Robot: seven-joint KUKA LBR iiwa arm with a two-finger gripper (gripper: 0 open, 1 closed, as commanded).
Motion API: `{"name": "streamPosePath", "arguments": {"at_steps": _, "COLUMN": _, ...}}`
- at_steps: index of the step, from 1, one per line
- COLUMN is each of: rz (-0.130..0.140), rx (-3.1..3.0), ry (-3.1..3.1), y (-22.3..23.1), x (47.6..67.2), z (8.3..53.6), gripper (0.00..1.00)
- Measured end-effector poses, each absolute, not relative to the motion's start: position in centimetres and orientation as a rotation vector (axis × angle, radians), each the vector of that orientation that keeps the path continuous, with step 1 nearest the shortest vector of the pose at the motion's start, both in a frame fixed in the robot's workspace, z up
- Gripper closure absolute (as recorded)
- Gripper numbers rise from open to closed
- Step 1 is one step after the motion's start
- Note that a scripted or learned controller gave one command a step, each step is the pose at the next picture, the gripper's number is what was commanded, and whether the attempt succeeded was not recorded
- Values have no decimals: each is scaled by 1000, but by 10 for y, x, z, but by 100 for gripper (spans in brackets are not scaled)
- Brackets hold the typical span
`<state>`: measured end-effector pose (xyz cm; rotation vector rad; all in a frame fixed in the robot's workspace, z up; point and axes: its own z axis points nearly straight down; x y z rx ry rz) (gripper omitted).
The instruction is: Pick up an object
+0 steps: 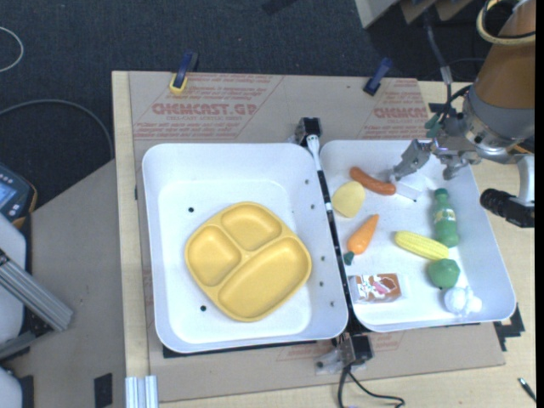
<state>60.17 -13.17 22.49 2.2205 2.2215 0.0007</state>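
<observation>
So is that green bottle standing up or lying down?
Lying down. The green bottle rests on its side on the floor of the right bin, its cap end towards the far wall, just past the corn cob.

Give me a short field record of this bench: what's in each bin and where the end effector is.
left bin: yellow divided plate
right bin: sausage, lemon, carrot, corn, green bottle, green vegetable, white item, packet
end effector: above right bin's far end, near sausage
held: nothing visible
</observation>
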Motion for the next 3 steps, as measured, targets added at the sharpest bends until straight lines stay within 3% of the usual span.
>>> {"name": "streamPosePath", "arguments": {"at_steps": 1, "rz": 2, "rx": 2213, "ry": 2239, "y": -16, "x": 561, "z": 238, "gripper": 0}}
{"name": "streamPosePath", "arguments": {"at_steps": 2, "rz": 1, "rx": 2221, "ry": 2223, "y": -23, "x": 563, "z": 248, "gripper": 100}}
{"name": "streamPosePath", "arguments": {"at_steps": 3, "rz": -7, "rx": 2216, "ry": 2241, "y": 88, "x": 507, "z": 203, "gripper": 100}}
